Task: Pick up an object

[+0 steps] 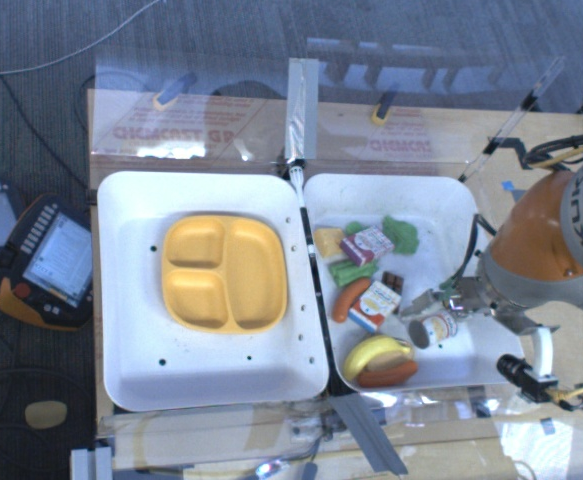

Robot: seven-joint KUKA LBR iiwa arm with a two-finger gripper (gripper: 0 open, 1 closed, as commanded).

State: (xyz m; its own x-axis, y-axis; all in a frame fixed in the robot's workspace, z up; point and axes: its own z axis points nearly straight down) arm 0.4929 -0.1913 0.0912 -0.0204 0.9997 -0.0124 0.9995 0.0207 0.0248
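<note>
The right bin [449, 200] holds a heap of toy food. In it are a yellow block [328, 241], a green leafy piece [401, 232], a pink and white box [371, 242], an orange carrot-like piece [349, 299] and a white carton with red and blue print [374, 307]. A banana [376, 350] lies on a reddish sausage [388, 372] at the bin's front. My gripper [427, 311] hangs low in the bin's right half, just right of the carton. A small grey and white cylinder [433, 330] sits right under it; whether it is held is unclear.
The left bin [131, 268] contains a yellow divided plate [225, 272]. A divider wall [311, 268] separates the two bins. A tablet-like pendant [41, 260] lies off the bench to the left. Cables run along the right side near the arm [541, 243].
</note>
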